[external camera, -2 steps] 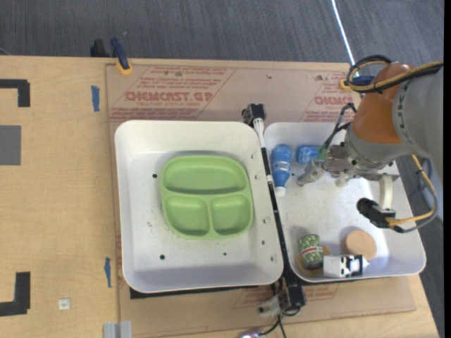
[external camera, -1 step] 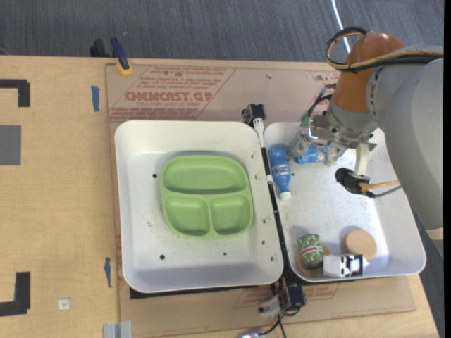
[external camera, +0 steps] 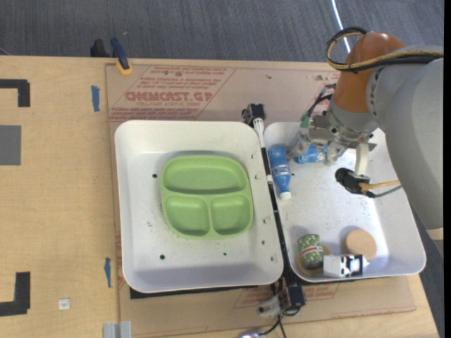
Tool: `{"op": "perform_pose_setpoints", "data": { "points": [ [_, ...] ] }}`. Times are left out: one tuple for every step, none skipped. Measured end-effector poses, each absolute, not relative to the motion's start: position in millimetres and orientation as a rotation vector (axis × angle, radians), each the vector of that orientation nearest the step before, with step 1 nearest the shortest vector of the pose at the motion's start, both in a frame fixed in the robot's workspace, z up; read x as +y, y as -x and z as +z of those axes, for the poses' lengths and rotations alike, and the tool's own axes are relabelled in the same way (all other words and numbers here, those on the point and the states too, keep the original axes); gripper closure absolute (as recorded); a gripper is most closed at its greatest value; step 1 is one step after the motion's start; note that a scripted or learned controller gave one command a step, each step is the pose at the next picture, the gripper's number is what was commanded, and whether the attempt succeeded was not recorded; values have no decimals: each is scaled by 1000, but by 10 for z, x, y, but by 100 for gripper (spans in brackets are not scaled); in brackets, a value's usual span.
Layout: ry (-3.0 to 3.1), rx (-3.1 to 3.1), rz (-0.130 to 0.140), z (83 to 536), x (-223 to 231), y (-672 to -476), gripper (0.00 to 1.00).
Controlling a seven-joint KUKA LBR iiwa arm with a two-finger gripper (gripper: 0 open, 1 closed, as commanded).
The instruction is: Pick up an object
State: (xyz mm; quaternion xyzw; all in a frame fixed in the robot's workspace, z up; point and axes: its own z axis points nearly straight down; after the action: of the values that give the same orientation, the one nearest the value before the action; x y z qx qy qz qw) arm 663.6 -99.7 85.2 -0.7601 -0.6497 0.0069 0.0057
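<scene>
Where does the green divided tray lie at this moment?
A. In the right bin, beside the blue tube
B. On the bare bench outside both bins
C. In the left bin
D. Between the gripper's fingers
C: the green divided tray lies flat in the left bin, while the blue tube lies in the right bin.
</scene>
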Motion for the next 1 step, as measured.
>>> {"op": "perform_pose_setpoints", "data": {
  "points": [
    [2379,-2035,24,951,-997,-6634,100]
  ]
}}
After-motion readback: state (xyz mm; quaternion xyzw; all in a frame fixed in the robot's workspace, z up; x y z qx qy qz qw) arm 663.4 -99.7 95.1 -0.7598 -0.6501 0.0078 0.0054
